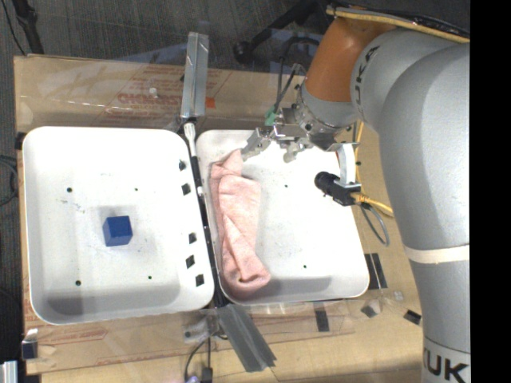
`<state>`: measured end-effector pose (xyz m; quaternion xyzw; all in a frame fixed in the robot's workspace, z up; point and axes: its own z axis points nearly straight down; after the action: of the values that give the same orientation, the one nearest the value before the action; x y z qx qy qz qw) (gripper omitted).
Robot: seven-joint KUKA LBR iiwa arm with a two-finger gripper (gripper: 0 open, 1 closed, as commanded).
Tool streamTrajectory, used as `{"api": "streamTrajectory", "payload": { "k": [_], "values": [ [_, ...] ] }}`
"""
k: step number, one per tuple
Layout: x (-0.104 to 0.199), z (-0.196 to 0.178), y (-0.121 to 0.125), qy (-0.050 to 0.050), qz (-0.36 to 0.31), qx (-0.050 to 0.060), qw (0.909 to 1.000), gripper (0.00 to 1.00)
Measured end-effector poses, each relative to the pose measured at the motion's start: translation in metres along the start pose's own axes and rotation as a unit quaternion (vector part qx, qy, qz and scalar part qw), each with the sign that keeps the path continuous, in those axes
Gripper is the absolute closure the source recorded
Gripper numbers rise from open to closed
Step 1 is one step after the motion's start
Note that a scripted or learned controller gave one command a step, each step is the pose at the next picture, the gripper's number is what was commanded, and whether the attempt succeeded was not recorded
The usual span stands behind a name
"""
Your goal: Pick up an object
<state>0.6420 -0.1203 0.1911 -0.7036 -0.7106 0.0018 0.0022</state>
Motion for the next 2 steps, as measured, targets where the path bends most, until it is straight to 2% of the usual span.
{"api": "streamTrajectory", "payload": {
  "k": [1, 2],
  "values": [
    [-0.020, 0.051, 0.014, 0.000, -0.102, 0.000, 0.9948, 0.00],
    [-0.019, 0.040, 0.015, 0.000, -0.104, 0.000, 0.9946, 1.00]
  ]
}}
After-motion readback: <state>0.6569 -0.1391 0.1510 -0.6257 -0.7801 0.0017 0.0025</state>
